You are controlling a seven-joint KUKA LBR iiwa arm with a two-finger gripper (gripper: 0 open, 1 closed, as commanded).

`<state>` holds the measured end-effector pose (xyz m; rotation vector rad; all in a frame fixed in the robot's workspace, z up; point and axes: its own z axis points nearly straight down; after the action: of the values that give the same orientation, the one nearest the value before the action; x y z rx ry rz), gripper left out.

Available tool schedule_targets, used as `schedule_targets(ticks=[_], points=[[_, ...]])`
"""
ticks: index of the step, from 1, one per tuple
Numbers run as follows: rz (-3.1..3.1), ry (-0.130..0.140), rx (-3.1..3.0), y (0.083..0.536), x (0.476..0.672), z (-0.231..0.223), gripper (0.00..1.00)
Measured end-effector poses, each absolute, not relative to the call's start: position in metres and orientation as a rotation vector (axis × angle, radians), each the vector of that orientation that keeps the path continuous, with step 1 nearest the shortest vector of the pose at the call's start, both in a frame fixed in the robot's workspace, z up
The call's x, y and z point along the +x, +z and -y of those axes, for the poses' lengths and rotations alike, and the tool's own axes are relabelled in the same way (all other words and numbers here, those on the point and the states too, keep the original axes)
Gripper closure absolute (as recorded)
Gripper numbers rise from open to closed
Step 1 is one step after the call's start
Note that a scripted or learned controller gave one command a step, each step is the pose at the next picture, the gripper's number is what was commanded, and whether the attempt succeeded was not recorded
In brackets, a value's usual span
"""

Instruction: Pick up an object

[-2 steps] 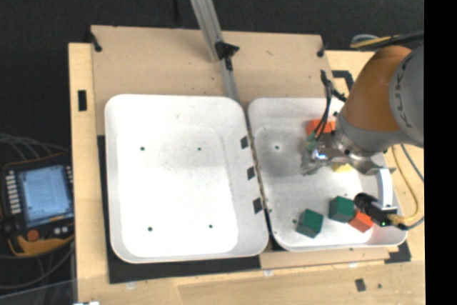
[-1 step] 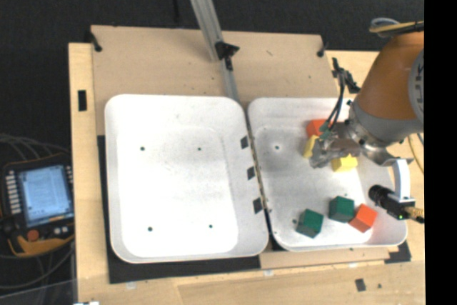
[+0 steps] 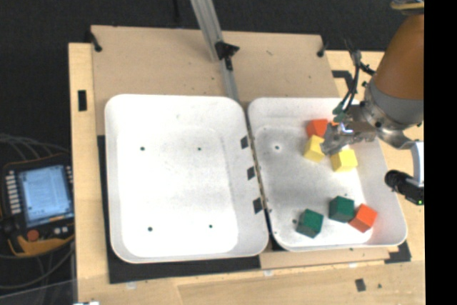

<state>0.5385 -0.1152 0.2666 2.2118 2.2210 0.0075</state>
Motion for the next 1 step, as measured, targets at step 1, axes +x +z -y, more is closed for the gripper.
schedule_targets(ticks=[1], points=[[-2.227,0.001,2.215,0.2543,0.5306,0.0674,1.0]])
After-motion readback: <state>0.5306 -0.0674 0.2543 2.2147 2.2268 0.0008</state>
